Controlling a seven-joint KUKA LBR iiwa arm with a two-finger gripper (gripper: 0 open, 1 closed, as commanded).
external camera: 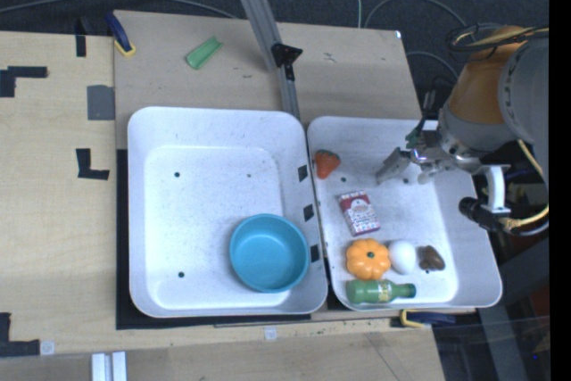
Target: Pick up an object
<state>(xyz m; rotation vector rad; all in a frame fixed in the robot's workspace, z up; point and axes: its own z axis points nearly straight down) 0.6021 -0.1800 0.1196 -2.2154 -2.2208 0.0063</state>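
Approach step, nothing gripped. Gripper [406,165] poised over upper part of right bin [473,281], fingers apparently spread and empty, though small in view. Nearest candidate: strawberry [327,163], red, rounded, at bin's upper left corner, apart from the red carton [359,213] below. Next: shift left, descend, close.
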